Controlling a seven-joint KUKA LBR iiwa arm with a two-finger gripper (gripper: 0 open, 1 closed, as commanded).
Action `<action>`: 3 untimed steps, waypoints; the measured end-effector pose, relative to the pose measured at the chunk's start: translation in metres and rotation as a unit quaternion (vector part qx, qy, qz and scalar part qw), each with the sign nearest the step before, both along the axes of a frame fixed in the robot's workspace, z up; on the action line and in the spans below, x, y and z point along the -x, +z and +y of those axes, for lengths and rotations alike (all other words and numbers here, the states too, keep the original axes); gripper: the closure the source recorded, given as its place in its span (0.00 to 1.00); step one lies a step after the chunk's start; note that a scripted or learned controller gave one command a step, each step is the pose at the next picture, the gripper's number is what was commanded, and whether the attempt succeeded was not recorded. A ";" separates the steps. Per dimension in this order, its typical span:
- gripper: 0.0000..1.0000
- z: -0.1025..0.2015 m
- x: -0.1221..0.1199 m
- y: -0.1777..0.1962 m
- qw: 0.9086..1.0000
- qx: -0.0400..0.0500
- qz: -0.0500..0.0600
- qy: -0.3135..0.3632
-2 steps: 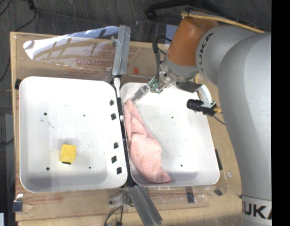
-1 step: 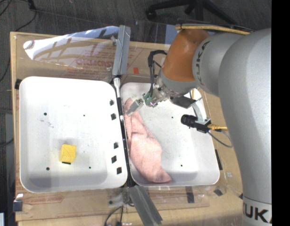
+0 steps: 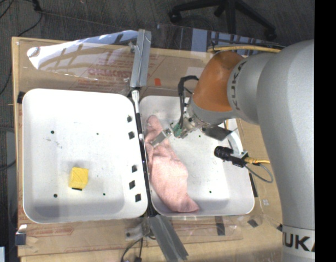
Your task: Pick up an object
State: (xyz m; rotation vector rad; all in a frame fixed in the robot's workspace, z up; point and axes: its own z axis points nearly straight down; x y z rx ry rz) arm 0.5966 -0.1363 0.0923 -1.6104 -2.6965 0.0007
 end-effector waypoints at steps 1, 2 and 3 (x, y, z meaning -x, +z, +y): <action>0.00 -0.026 -0.033 0.001 1.000 0.000 0.000 0.000; 1.00 -0.025 -0.034 0.011 1.000 0.000 0.000 0.002; 1.00 -0.002 -0.051 0.000 0.996 0.000 -0.001 0.090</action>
